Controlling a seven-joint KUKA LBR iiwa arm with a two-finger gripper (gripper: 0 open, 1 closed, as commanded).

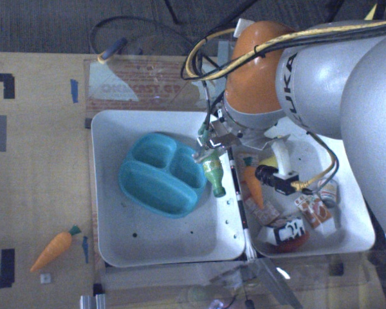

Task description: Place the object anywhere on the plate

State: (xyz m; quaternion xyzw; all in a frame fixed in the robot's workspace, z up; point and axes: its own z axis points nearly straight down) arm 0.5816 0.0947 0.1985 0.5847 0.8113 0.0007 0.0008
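1. Camera view: the claw [209,148] hangs under the orange wrist band over the right rim of the left bin [109,192], near that bin's upper right corner. A small green bottle [213,174] sits right below it, its neck up among the claw parts and its body pointing down toward the bin's near edge.
2. The fingers appear closed around the bottle's neck, so the claw seems to be holding the bottle by its top; the contact is small and partly hidden by the wrist, so the grip is a judgement.
3. The bottle lies just beside the right edge of the blue plate [162,172], which rests tilted in the middle of the left bin. Its base is over the bin floor between the plate and the bin's right wall, not yet over the plate.
4. Handling, as a judgement: the bottle looks like a light, stiff plastic toy with a smooth, glossy skin, so it may slip or swing when held only by the neck. A hold across the wider body would be steadier.
5. The right bin [354,230] carries a toy carrot [253,188] and other small items; another carrot [51,250] lies on the surface near its lower left corner.
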